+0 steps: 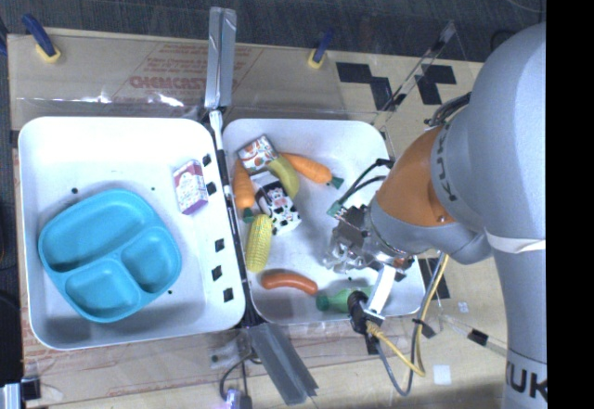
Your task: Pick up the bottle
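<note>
While the hand (342,254) hangs low over the right bin (306,131), whether it is wide or narrow cannot be told from this slanted view, and nothing shows in its grip. The bottle (336,300), green and lying on its side, rests against the bin's near wall, just beside the hand and partly under the wrist fittings. To do this step well, the hand probably needs to shift toward that near wall, line up across the bottle's short width, and come down with care, since the wall leaves little room on one side. A sausage (289,283) lies close by; corn (259,242), carrots (308,167) and small cartons crowd the far side. The left bin (111,134) holds a blue tray (107,255) and a small box (189,186). Both bins sit on a cardboard-covered tabletop (278,59).
</note>
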{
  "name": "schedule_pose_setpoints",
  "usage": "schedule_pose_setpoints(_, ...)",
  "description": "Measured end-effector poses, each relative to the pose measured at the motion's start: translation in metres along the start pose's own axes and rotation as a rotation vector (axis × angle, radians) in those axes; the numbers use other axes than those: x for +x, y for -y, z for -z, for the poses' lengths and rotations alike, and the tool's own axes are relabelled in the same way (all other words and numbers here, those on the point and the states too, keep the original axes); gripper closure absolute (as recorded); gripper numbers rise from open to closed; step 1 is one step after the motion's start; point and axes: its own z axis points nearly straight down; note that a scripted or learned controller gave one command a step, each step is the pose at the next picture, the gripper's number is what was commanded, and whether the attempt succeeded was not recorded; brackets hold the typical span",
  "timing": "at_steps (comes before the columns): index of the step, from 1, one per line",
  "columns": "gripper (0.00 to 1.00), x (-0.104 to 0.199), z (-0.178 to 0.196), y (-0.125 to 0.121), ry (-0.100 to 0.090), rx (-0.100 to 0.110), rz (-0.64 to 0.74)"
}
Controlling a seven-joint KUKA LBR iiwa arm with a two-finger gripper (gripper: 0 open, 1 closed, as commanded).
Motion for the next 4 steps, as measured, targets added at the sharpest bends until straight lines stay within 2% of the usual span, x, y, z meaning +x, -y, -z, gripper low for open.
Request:
schedule_pose_setpoints(1,1.0,0.055,-0.01,-0.006,0.001,0.0,-0.13)
schedule_pose_setpoints(2,1.0,0.067,0.214,0.031,-0.001,-0.003,-0.009)
schedule_pose_setpoints(3,1.0,0.078,0.154,0.052,0.002,0.0,-0.169)
schedule_pose_setpoints(4,1.0,0.13,0.265,0.044,0.0,-0.002,-0.309)
